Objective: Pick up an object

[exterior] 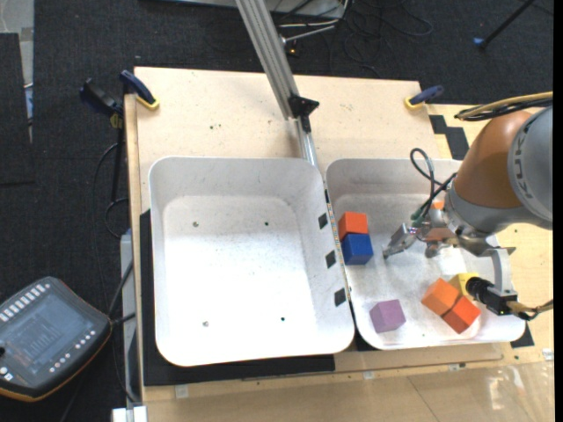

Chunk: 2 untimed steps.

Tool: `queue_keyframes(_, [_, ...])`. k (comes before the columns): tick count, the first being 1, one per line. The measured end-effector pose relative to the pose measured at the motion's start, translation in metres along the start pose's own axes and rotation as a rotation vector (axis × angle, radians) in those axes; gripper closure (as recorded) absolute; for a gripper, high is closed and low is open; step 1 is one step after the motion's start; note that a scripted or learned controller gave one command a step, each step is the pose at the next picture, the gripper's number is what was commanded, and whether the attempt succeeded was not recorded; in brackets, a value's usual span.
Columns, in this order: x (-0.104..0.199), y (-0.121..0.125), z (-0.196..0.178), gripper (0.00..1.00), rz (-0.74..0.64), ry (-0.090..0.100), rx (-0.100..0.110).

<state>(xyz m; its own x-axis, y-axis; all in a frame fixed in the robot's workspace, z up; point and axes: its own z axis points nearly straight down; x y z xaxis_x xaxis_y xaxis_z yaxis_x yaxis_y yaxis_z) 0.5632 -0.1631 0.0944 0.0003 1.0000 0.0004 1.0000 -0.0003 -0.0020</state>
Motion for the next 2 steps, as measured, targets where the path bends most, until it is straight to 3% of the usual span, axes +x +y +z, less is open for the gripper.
queue_keyframes(1, [0.0, 0.001, -0.011, 1.0, 0.001, -0.001, -0.004])
queue_keyframes(2, [0.007, -0.002, -0.058, 1.0, -0.003, -0.001, -0.007])
